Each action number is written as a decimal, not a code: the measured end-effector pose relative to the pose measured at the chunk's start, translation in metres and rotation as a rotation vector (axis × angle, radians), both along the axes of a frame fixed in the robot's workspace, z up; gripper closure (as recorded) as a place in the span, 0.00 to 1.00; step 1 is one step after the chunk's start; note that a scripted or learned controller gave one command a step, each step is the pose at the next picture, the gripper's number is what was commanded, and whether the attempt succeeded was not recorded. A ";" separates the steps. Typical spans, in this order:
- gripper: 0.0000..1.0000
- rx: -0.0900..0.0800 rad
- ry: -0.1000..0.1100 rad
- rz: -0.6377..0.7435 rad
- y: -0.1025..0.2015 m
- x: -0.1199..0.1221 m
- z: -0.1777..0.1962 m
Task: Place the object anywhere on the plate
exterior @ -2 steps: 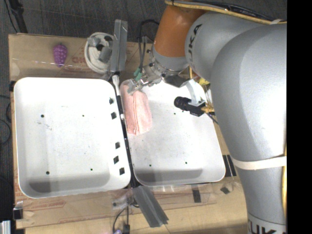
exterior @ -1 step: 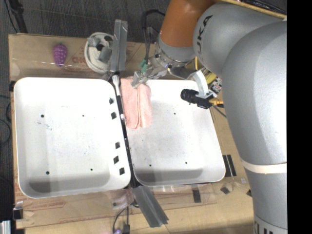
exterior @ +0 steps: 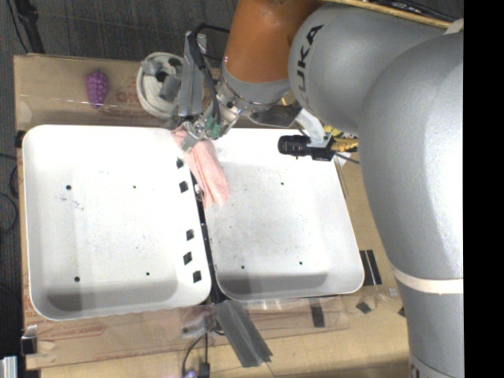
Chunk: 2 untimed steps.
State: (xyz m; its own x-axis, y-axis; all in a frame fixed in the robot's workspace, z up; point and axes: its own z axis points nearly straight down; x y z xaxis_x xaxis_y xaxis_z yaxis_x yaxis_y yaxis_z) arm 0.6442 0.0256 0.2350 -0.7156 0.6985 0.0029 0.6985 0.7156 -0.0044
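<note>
You are looking down on two white bins side by side, with the arm (exterior: 378,93) reaching in from the right and its orange band (exterior: 256,38) sitting just above the wrist.

The pincer (exterior: 197,128) is at the far end of the seam between the bins. A pink cloth (exterior: 208,168) hangs from it: the top of the cloth is bunched right at the fingertips, so the pincer looks pressed onto the cloth, and the rest trails down and slightly right from there, draping over the inner wall of the right bin (exterior: 346,250). You cannot make out the gap between the fingers clearly, as they are small and dark against the wrist.

Left of the pincer and below it spreads the left bin (exterior: 31,211); its floor shows only small dark dots and a faint scuff. Right of the pincer and below it lies the right bin, with the lower part of the cloth over its near-left corner and a few dark dots on its floor. A row of small black tabs (exterior: 189,235) runs along the seam below the pincer.

Just left of the pincer, beyond the bins' far edge, stands a white round thing (exterior: 157,81) that may be the plate; its shape is partly hidden by the wrist. Further left on the same brown strip lies a small purple object (exterior: 97,87). To the pincer's right, a black cylinder (exterior: 303,146) juts over the right bin's far edge.
</note>
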 end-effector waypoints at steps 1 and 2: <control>1.00 0.002 0.000 0.404 0.058 -0.014 0.000; 1.00 0.003 0.000 0.776 0.112 -0.035 -0.009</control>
